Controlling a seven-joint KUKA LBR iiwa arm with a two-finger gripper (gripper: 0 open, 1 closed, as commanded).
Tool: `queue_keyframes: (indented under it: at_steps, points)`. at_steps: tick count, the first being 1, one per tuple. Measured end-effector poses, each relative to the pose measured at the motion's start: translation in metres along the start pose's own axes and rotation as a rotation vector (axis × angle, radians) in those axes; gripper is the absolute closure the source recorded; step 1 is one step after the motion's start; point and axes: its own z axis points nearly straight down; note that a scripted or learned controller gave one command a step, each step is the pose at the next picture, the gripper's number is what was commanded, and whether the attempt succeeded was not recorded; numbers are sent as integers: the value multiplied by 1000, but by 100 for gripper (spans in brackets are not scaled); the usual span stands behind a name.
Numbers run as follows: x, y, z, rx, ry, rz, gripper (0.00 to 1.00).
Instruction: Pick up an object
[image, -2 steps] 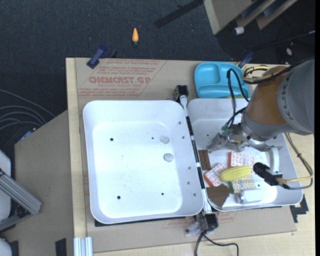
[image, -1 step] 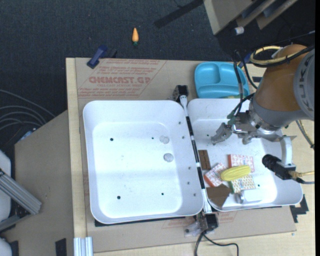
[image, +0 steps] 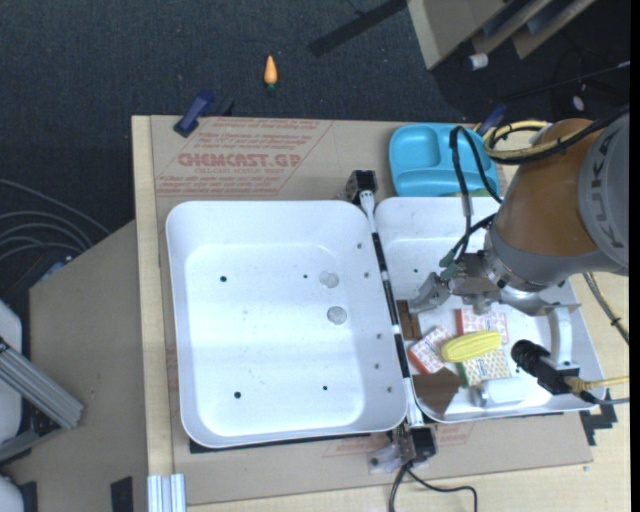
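The right bin (image: 420, 225) holds a small pile in its near half. A yellow corn-shaped piece (image: 470, 346) lies on top, between a red-and-white packet (image: 428, 350) and another printed packet (image: 483, 324). A third packet (image: 487, 369), a brown flat piece (image: 437, 385) and a white piece (image: 506, 393) lie nearer the front wall. My gripper (image: 447, 290) hangs low over the bin's middle, just behind the pile and slightly left of the corn piece. Nothing can be seen held in it.
The left bin (image: 190, 230) sits beside the right one, with a black divider rail (image: 385, 290) between them. A light blue tray (image: 435, 160) lies behind the right bin. The arm's bulk covers the right bin's far right side.
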Motion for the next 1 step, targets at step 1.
queue_keyframes:
  at_steps: [1]
  points:
    - [-52,63,-11,-4,-3,1,0]
